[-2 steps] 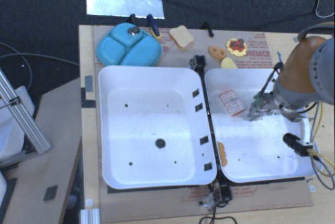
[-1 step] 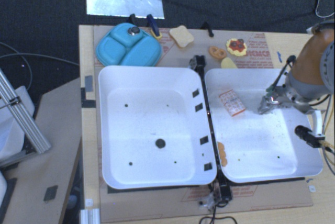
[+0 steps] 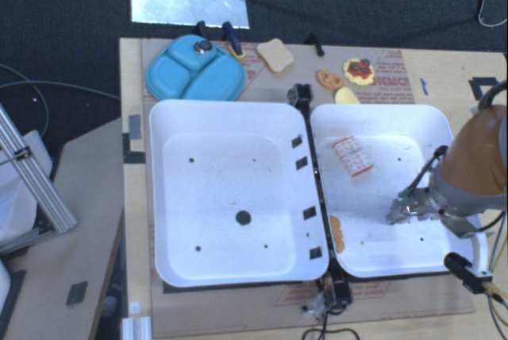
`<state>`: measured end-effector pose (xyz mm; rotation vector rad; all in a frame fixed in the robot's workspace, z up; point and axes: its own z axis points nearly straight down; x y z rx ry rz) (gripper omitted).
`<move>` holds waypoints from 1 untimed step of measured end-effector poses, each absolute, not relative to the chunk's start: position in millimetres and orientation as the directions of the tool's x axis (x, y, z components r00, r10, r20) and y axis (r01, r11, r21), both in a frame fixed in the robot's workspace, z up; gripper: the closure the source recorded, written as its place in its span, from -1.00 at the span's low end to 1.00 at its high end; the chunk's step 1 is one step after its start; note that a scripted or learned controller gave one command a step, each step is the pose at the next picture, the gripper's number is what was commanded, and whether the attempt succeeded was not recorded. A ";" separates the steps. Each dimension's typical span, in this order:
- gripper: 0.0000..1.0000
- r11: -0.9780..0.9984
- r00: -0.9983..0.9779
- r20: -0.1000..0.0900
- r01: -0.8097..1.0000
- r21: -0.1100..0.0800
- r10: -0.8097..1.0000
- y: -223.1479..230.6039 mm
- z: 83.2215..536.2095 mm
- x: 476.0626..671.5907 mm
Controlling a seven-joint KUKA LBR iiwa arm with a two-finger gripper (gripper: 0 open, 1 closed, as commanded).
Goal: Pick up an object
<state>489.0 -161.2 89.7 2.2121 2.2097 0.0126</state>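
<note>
The likeliest thing for me to pick up is the small red-and-white packet (image 3: pixel 352 155), which is lying flat on the floor of the right bin (image 3: pixel 429 121), toward its far wall and left of its middle. It is resting loose and well clear of the walls, so I judge a straight drop onto it would be workable. A small orange piece (image 3: pixel 336 233) is sitting against that bin's left wall, nearer the front. I am reaching in from the right, and my claw (image 3: pixel 405 210) is hanging low over the bin floor, near the packet but apart from it, toward the front right. I cannot tell how my claw is set, and nothing is showing in it.
</note>
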 end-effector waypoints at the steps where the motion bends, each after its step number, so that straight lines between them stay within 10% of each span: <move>1: 1.00 0.003 -0.003 0.005 1.000 0.004 1.000 -186.5 88.1 515.4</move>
